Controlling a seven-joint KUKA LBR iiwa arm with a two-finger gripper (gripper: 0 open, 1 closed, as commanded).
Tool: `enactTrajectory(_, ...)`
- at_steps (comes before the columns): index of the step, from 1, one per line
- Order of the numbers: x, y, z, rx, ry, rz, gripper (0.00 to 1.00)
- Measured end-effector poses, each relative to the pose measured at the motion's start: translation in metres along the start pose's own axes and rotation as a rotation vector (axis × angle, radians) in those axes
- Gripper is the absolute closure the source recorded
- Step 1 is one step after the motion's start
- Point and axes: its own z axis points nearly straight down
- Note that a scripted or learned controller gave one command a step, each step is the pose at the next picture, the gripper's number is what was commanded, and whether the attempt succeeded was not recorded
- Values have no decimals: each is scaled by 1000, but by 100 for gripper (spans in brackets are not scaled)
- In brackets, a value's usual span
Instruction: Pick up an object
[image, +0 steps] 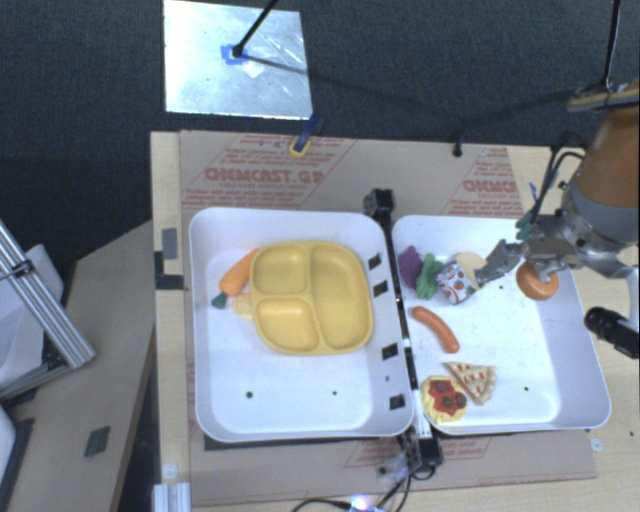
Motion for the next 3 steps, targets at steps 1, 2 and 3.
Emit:
enactTrajectory(1, 0, 2, -4, -9, -1, -2, 0)
enactTrajectory(2, -4, 11, 47, -4, 0, 0, 0)
enactTrajectory(3, 1, 5, 92, -4, 0, 0, 0)
